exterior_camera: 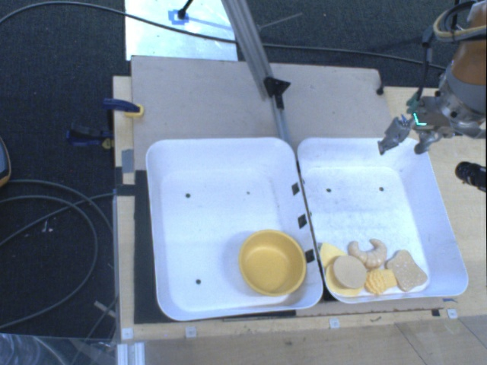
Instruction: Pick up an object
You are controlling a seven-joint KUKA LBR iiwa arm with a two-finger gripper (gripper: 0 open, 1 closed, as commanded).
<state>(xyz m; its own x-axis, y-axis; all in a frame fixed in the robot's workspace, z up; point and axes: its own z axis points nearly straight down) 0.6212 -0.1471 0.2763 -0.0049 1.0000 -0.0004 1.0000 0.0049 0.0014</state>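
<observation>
Snacks (374, 266) well apart from gripper (408, 138)

The arm (466, 59) is grey metal, with an orange band (456, 29) ringing it above the wrist. Below the band the wrist is a rounded grey block carrying a small green-lit mark. Beneath the wrist, the hand (411, 137) ends in two short grey fingers (393, 137), spread apart.

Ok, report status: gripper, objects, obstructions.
Gripper open, holding nothing, over right bin's far edge. Food pieces clustered at its near edge; yellow bowl in left bin. Nothing between gripper and pieces.
</observation>
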